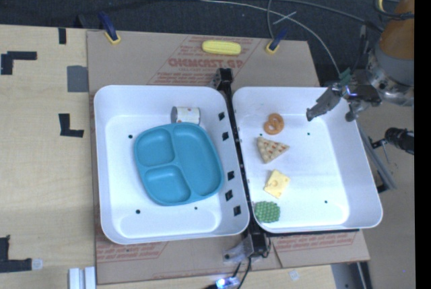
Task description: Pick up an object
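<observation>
Approach step: gripper, fingers spread and prob. empty, hangs at the right bin's 1 o'clock; next, drop toward the pretzel.

Grey KUKA arm with rounded metallic housing, orange band above the wrist, yellow cable loop near the band, dark two-finger gripper with slim black fingers, silver wrist fittings

One fixed camera above my bench, looking down at a slant, far enough back to frame both white bins: left bin, right bin. My arm enters from the right.
</observation>
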You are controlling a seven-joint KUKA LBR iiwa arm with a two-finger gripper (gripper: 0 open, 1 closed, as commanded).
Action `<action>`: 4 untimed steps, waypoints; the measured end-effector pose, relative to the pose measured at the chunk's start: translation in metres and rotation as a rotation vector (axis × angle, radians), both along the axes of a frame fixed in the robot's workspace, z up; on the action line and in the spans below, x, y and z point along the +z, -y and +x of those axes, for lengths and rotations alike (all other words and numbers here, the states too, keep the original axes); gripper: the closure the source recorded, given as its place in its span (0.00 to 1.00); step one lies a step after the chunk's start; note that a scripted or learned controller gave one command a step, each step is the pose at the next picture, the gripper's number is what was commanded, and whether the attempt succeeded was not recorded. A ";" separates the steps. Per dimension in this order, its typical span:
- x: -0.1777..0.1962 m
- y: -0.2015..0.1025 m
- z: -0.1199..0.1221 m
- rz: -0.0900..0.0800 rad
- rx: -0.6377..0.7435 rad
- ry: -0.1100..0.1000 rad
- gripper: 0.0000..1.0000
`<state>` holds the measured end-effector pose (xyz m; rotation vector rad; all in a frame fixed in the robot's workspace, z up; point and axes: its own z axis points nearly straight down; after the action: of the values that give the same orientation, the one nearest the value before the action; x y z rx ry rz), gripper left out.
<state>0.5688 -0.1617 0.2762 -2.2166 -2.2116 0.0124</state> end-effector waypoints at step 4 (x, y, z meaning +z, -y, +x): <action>-0.148 -0.009 -0.003 -0.002 0.004 0.009 0.00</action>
<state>0.5660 -0.1526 0.1285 -2.2178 -2.2209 0.0050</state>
